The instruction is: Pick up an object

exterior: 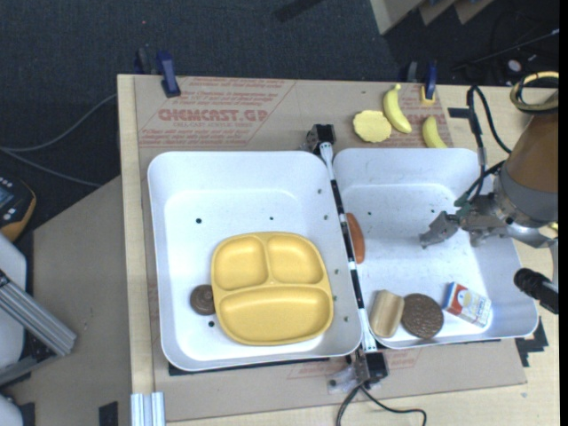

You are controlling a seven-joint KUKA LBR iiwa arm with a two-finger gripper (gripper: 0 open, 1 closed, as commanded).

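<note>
1. White plastic, shallow and glossy, forms both bins; the right-hand white bin (399, 180) is where the grey arm's two-finger gripper (441, 231) hangs, over bare floor at about the three o'clock side of that bin.
2. Finger state: the dark fingers appear spread apart with nothing between them, though the slanted view leaves some doubt.
3. Candidate objects lie along the six o'clock edge of the right bin: a tan cylindrical cup on its side (386, 313), touching a brown round disc (422, 316), and a small red, white and blue carton (467, 305) near the five o'clock corner.
4. A red-orange sausage-shaped toy (356, 237) rests at nine o'clock, pressed against the wall shared with the left-hand white bin (177, 193).
5. The left bin holds a yellow three-compartment plastic tray (269, 287) and a small dark brown disc (202, 300) just beside the tray at its eight o'clock.
6. Recommended target: the carton, judged the nearest item with flat sides and free space around it.
7. Procedure: centre the fingers over the carton, align them across its narrow sides, descend until they straddle it, then close.
8. Caution: the sausage toy sits too tight to the wall for a finger to pass; the cup may roll; the disc is probably too flat to pinch.
</note>
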